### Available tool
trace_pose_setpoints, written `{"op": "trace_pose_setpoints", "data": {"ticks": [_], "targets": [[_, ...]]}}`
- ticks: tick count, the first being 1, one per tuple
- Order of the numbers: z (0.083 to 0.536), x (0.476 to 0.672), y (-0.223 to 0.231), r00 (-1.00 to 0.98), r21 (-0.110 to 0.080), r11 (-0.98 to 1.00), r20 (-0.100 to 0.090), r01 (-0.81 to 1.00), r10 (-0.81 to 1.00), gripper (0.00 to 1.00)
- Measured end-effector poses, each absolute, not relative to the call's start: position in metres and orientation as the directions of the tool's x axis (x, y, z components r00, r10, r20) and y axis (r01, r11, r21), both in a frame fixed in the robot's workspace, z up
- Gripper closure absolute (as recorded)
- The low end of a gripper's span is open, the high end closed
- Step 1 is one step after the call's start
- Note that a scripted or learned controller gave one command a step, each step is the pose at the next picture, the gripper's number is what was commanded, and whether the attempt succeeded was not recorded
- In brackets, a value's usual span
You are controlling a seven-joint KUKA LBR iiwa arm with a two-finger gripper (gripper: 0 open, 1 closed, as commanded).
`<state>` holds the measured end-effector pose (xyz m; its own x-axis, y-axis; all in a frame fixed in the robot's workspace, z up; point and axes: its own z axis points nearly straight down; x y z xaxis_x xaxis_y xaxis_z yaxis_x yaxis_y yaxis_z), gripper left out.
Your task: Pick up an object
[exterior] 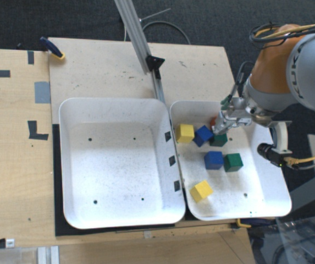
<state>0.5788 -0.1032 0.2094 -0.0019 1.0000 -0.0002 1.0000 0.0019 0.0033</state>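
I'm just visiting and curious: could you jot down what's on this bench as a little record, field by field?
arm: grey with orange band, reaching in from the right
gripper: low over the right bin, at a green block
right bin: two yellow, two blue, two green blocks; something red partly hidden by the gripper
nearest neighbour: blue block, beside the green one
left bin: white, beside the right bin
held: nothing visibly

One fixed camera here, up above the bench (113, 59) and looking down at a slant. It sits far enough back to take in both white bins side by side, the left bin (72, 111) and the right bin (267, 199), plus bare board beyond and to the left. The arm (289, 65) comes in from the frame's right side.
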Motion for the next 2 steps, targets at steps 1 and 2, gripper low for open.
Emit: {"op": "trace_pose_setpoints", "data": {"ticks": [1,2], "targets": [[0.257,0.580,-0.103,-0.002,0.005,0.002,-0.001,1.000,1.000,1.00],[0.259,0.572,-0.055,-0.006,-0.001,0.006,0.001,1.000,1.000,1.00]]}}
